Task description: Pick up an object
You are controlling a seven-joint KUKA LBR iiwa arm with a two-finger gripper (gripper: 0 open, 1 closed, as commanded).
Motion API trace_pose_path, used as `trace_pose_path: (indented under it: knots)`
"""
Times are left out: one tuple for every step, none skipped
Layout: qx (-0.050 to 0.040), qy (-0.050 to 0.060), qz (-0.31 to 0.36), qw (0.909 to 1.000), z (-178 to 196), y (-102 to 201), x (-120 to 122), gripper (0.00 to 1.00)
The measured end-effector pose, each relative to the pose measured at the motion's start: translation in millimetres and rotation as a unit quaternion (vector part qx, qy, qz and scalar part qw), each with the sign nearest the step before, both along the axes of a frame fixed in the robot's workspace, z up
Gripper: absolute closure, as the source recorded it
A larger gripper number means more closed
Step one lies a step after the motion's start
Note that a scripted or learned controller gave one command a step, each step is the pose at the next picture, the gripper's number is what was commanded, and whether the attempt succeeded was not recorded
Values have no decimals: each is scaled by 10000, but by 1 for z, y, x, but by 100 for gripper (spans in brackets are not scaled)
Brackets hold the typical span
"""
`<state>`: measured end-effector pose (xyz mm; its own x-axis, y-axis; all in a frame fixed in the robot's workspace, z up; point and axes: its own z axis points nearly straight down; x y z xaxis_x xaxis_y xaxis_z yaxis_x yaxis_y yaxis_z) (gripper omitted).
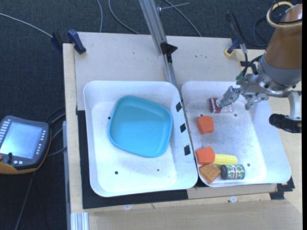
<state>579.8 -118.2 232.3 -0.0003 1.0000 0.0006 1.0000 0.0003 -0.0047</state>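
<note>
Two white bins are sitting side by side in front of me. Farthest left, off the bench, a handheld control pendant (21, 143) is lying on the dark floor. In the left bin (96, 97) a blue plate (140, 125) is resting slightly tilted, taking up most of the floor. Moving into the right bin (268, 147), I am seeing an orange block (206, 124) near the middle, well apart from a cluster at the near edge: a second orange piece (205, 155), a tan waffle-like piece (209, 172) touching it, a yellow corn cob (225, 159) just beside them, and a small dark can (233, 171) lying on its side. Near the far wall a small red and white packet (218, 105) is lying. The gripper (229, 97) is hovering right at that packet, and I cannot tell how its grip stands. The arm (283, 47) is reaching in from the right.
</note>
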Motion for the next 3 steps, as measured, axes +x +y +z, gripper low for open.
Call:
trace_pose_path:
  knots:
    - [2, 4, 1, 10000, -62, 4, -1, 0]
    - [0, -6, -2, 10000, -124, 0, 1, 0]
    - [0, -35, 2, 10000, -110, 1, 2, 100]
